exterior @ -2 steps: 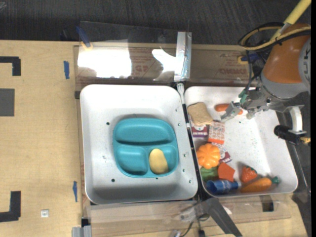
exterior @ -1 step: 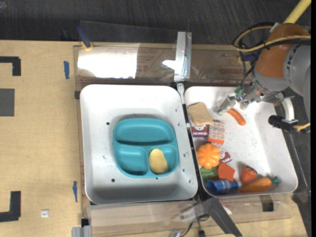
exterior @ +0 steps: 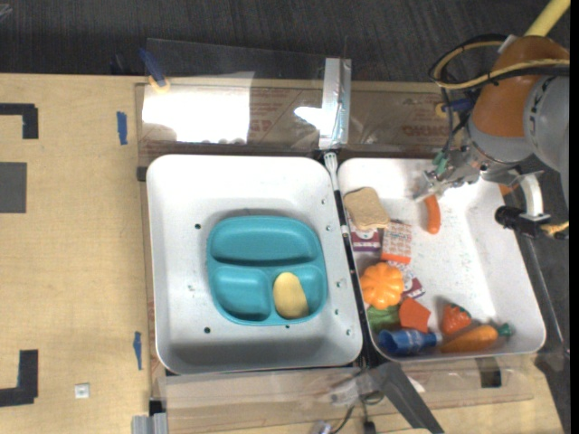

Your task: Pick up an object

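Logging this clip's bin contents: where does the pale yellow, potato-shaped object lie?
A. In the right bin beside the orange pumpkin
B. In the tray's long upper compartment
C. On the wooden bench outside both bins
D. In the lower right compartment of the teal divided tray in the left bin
D. The pale yellow potato-shaped object sits in the lower right compartment of the teal divided tray in the left white bin.

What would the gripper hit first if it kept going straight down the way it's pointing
Probably the small orange piece lying just below the gripper in the right bin, or the bin floor beside it; depth is hard to judge from this slanted view.
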Controlling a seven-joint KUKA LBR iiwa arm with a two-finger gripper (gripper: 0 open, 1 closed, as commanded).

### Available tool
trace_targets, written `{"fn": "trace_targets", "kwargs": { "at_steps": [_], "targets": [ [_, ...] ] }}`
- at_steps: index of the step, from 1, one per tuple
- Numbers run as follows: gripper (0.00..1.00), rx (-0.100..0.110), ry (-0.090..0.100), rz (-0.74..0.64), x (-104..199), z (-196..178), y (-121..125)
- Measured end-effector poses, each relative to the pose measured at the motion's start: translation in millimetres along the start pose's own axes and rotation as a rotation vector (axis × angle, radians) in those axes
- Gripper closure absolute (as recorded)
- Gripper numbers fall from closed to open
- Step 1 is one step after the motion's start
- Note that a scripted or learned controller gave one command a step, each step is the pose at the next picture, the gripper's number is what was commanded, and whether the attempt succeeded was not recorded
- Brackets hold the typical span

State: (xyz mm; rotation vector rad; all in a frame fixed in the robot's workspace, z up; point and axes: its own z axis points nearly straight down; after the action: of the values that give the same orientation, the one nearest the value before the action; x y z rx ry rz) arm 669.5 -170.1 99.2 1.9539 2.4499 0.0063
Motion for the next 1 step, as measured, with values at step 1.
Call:
{"fn": "trace_targets", "kwargs": {
  "at_steps": [1],
  "targets": [
    [1.0, -0.005, -0.002, 0.001, -0.5, -11.4, 1.4]
  ]
}}
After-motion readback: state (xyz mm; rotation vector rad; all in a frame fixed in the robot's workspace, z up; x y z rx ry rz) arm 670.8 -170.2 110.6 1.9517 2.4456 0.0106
